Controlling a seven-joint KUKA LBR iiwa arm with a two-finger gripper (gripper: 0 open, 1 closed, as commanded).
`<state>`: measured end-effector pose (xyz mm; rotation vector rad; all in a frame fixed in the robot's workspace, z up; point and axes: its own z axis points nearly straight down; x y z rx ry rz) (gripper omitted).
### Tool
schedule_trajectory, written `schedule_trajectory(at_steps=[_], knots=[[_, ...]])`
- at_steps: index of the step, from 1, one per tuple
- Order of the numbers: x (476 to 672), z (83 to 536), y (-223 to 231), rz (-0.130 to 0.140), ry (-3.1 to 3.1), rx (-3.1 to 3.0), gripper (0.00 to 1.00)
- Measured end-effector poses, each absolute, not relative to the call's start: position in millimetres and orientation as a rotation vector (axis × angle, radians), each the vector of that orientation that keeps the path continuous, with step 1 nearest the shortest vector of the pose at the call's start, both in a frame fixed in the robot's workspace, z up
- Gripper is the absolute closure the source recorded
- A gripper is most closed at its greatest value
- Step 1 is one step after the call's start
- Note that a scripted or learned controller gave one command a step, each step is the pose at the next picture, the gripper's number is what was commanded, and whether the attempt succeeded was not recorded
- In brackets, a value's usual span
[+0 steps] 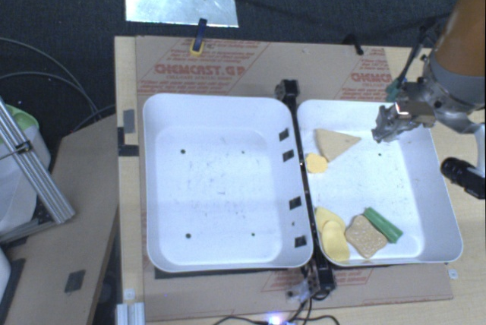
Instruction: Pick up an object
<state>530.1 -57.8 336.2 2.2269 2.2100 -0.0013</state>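
While its grip state cannot be told, the gripper hovers over the right bin near the tan wedge.

Grey arm from the right — end effector low, pointing left.

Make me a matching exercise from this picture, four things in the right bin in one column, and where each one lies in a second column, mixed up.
Things:
1. tan wedge
2. green piece
3. small yellow round piece
4. brown bread-like piece

Places:
A. at the near edge, between the pale yellow slices and the green piece
B. upper part of the right bin, left of the gripper
C. against the divider side, just below the tan wedge
D. near right of the bin, beside the brown piece

Pairs: 1-B, 2-D, 3-C, 4-A
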Motion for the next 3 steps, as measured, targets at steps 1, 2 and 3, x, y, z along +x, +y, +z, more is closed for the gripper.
schedule_trajectory(at_steps=[1,2,3], knots=[[486.9,367,16,0.008,2.231,2.209,1.0],[489.2,376,13,0.009,2.226,2.209,1.0],[486.9,422,94,0.011,2.232,2.207,1.0]])
